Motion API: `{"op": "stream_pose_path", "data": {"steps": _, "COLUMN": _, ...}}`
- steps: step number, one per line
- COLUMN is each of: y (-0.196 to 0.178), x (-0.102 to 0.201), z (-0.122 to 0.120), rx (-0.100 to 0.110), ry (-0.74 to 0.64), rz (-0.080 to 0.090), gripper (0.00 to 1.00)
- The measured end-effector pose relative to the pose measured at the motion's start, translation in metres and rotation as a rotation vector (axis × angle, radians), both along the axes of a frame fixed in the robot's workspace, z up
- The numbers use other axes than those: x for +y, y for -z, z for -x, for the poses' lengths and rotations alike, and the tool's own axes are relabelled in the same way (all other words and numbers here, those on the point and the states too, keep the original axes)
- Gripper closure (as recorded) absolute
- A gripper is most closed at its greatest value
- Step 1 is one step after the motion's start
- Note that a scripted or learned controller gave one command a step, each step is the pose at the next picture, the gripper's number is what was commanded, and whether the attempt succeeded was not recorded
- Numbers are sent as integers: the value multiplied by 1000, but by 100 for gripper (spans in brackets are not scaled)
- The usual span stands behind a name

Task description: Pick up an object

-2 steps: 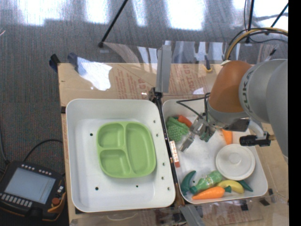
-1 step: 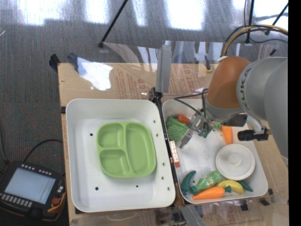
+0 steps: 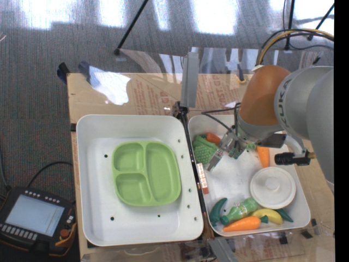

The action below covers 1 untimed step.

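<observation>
While hanging low over the right bin, no object sits between the fingers, so the pick counts as not yet made.

Landmark: white lidded bowl [image 3: 272, 186], in the right bin [image 3: 305, 212].
Gripper [image 3: 222, 153]: up and to the left of the bowl, close above the bin floor, on the grey arm [image 3: 305, 102] reaching in from the right.
Fingers [image 3: 215, 159]: spread apart, released, gripping nothing visible; tips pointing down-left toward bare floor.
Green knitted piece [image 3: 203, 147]: left of the bowl, just beside the fingertips, nearest candidate; touching or not, cannot tell.
Small orange piece [image 3: 213, 138]: up-left of the bowl, behind the knitted piece.
Orange carrot slice [image 3: 263, 156]: directly above the bowl, near its rim.
Long carrot [image 3: 241, 224]: below the bowl, against the bin's near wall.
Yellow banana-like toy [image 3: 267, 216]: just below the bowl.
Dark green pepper [image 3: 217, 210]: below-left of the bowl.
Green divided plate [image 3: 146, 173]: well left of the bowl, in the left bin [image 3: 87, 146].
Desk [image 3: 158, 89]: bare brown surface beyond both bins.
Done: approach into the bin, judged from the low hover.
Left: closing on one object, probably the knitted piece, then lifting it clear.
Risk: soft, flat target beside the wall; fingers may close on nothing.
</observation>
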State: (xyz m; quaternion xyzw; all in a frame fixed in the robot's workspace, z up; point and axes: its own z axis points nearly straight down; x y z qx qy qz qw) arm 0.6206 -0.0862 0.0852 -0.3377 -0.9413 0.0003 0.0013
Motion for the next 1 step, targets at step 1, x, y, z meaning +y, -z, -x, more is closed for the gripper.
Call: {"op": "stream_pose_path", "data": {"steps": 1, "y": 1, "x": 6, "z": 13, "rx": 3, "ry": -35, "rz": 0, "gripper": 0}}
